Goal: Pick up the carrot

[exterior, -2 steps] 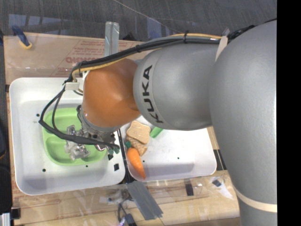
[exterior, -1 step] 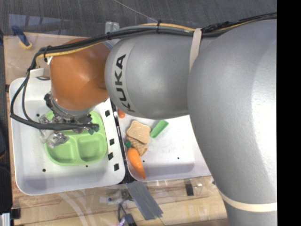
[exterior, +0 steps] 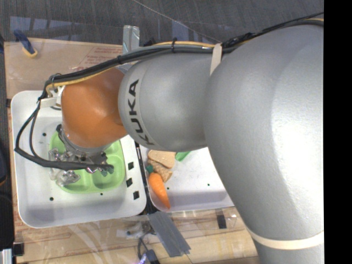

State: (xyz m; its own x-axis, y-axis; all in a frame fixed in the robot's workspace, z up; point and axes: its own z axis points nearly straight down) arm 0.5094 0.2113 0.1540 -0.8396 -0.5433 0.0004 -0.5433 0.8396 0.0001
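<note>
Carrot (exterior: pixel 159 190) lies in the right bin (exterior: pixel 209 198), tight vs. its left wall, next to a tan piece (exterior: pixel 161 159). Our claw (exterior: pixel 77 164) hangs over the left bin (exterior: pixel 33 202), above a green tray (exterior: pixel 113 172); we can't tell its state. We judge it must cross the divider, line up w/ the carrot's long axis, and descend clear of the wall.
</note>
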